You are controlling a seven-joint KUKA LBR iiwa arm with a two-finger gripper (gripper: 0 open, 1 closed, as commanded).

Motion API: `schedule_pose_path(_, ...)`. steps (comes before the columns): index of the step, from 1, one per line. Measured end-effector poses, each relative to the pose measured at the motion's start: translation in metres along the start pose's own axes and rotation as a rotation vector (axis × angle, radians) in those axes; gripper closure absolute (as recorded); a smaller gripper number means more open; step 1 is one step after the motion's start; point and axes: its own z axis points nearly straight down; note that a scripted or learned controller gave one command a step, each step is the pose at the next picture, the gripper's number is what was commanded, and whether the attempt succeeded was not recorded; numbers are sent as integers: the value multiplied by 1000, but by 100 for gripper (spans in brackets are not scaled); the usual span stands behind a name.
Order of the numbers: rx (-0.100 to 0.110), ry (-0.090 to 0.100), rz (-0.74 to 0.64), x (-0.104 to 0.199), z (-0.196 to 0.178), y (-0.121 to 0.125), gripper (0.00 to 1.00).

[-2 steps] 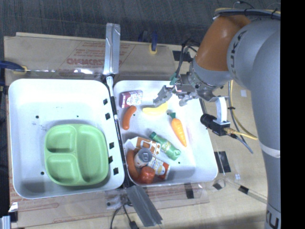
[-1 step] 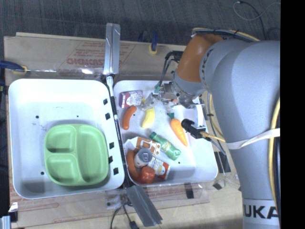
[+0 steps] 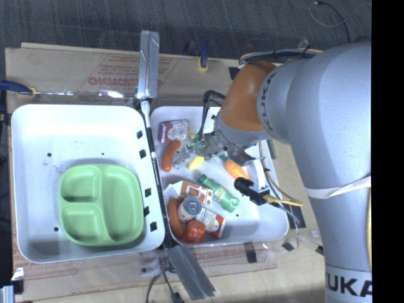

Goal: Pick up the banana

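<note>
The banana [image 3: 195, 163] is seen in the right bin [image 3: 273, 229], just beside the gripper [image 3: 203, 146], whose finger state cannot be told. A hot dog [image 3: 167, 156], carrot [image 3: 235, 169] and green bottle [image 3: 218, 192] are nearby. A green divided plate [image 3: 101, 204] is held by the left bin [image 3: 38, 131].

The letters "UKA" stand in black on the grey arm [image 3: 344, 287] at the lower right. Red print stands on the cardboard sheet [image 3: 113, 74] behind the bins, but it is too faint to read.
</note>
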Motion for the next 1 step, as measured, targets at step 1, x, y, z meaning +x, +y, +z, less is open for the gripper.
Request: schedule_pose_path(1, -3, -2, 151, -49, -1, 30, 0)
